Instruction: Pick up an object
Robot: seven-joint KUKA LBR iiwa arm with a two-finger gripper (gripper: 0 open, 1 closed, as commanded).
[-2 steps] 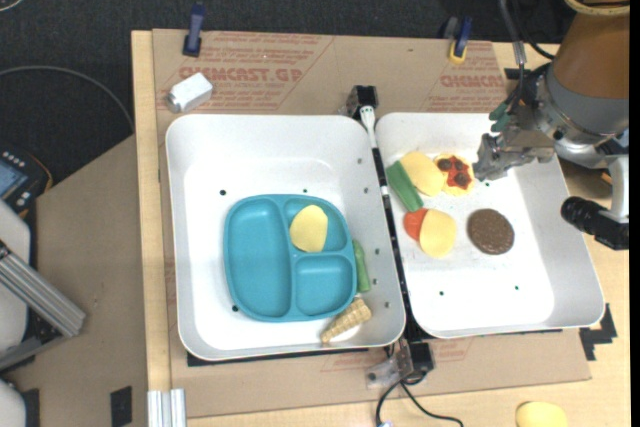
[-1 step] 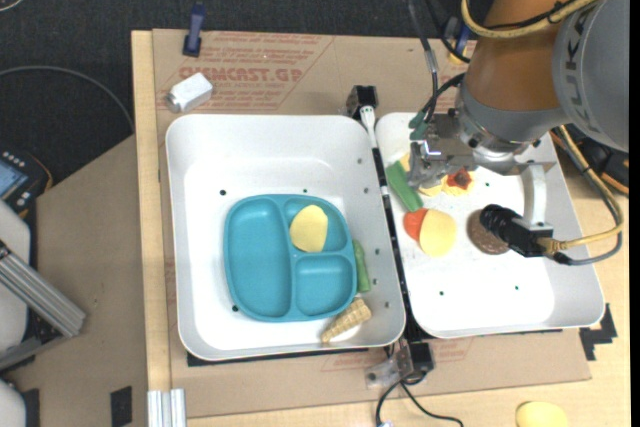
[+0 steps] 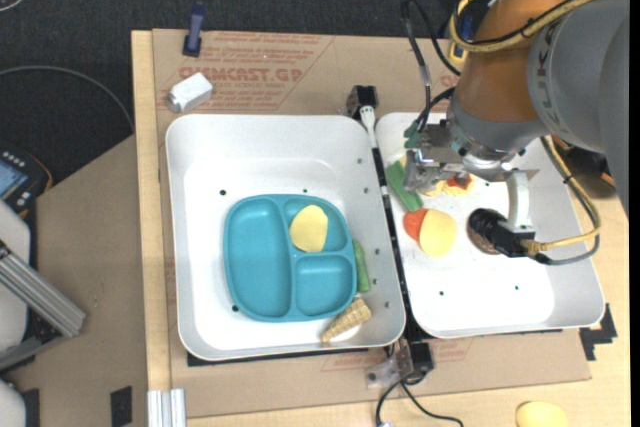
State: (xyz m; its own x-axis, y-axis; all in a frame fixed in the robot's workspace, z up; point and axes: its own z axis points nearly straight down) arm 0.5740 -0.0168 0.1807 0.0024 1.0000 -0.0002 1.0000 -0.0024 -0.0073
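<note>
Arm's down over the right bin [image 3: 560,310], gripper [image 3: 432,173] low at its left side, above a green piece [image 3: 400,187]. Fingers hidden under the wrist, so can't tell their state. Orange-yellow toy [image 3: 430,229] lies just below; teal tray [image 3: 290,257] sits in left bin [image 3: 200,215] w/ a yellow piece [image 3: 309,228].

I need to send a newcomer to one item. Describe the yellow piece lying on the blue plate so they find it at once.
Start at the left white bin and find the blue divided plate lying in it. The yellow piece lies in the plate's upper right compartment. It is smooth, rounded and plain yellow, unlike the tan ridged cone lying off the plate near the bin's lower edge.
</note>
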